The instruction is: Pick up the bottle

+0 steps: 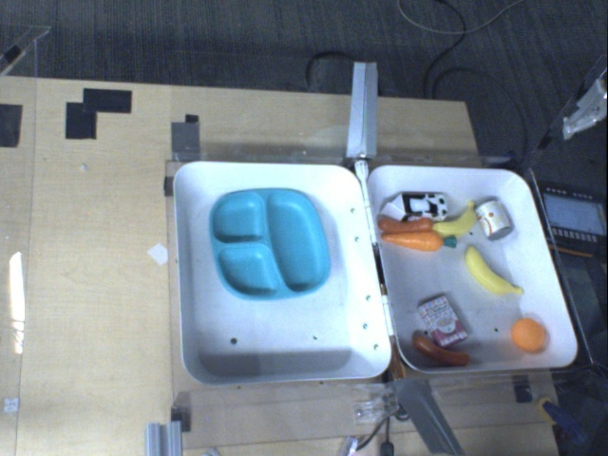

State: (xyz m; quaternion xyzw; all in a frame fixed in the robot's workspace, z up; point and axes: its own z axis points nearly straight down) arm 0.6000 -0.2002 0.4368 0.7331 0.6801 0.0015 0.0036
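Observation:
In the right bin (546, 255), near its back wall, a small black-and-white bottle (419, 203) lies on its side. A carrot (410, 240) and a small yellow banana (456, 223) press against its front. A grey tip of the arm's end, seemingly my gripper (581, 112), pokes in at the top right edge. It hangs over the floor outside the bin, far to the right of the bottle and behind it. Nothing is in it.
A silver can (492, 218), a larger banana (491, 274), an orange (529, 335), a red-and-white packet (442, 318) and a sausage (440, 350) share the right bin. The left bin (195, 283) holds a blue divided plate (271, 242).

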